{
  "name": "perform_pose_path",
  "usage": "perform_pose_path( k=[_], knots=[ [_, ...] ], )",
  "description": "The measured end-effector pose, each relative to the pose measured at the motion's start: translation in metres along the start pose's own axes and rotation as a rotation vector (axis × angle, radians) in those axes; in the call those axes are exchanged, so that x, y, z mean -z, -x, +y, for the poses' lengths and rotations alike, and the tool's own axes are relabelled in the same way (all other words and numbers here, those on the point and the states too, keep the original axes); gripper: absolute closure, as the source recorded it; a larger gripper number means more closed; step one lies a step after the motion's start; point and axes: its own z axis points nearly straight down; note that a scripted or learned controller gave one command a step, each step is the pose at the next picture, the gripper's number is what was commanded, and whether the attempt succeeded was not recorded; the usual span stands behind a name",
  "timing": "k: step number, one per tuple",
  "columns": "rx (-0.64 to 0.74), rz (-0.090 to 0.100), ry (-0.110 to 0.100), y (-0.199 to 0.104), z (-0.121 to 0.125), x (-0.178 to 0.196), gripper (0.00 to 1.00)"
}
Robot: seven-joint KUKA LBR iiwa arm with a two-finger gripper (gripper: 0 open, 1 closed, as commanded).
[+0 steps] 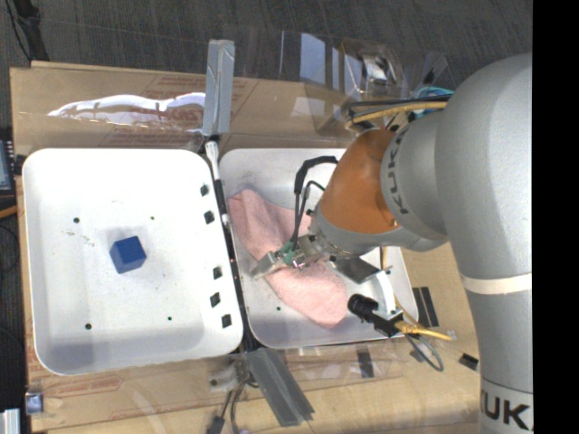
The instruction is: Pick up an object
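1. The gripper (276,262) is down low in the right-hand shallow white plastic bin (262,328), right over the crumpled pink cloth (303,287). Metal parts and a small green piece show at its tip, but the wrist crowds the spot, so I cannot tell whether it is clenched, released, or has any fabric in it.

2. Just behind it, the orange band (357,197) above the wrist and the bulky grey arm (470,170) reach in from the right, covering the right part of this bin. A black cable (303,183) loops off the wrist on the far side.

3. The pink cloth lies slantwise across the bin floor, from the far left down to the near middle, rumpled and soft. The gripper tip sits about at its midpoint, touching or just above it; which, I cannot say.

4. Over the divider, in the left-hand shallow white plastic bin (36,242), a small blue cube (128,253) sits alone, well apart from the gripper. Both bins rest on a brown cardboard-covered surface (109,93).

5. Judgement on the step: this looks like the grasp attempt itself, with the cloth as the chosen object, the descent done or nearly done.

6. What the next move calls for, as I read it: a firm pinch on a fold of the fabric, then a straight lift clear of the bin rim. Limp cloth can slip free or trail, so the lift needs enough height to prove the cloth comes with it.
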Motion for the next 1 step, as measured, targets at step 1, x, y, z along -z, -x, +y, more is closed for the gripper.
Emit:
perform_pose_path(
  k=[1],
  knots=[
    [0.005, 0.001, -0.002, 0.0000, 0.0003, 0.0090, 1.00]
  ],
)
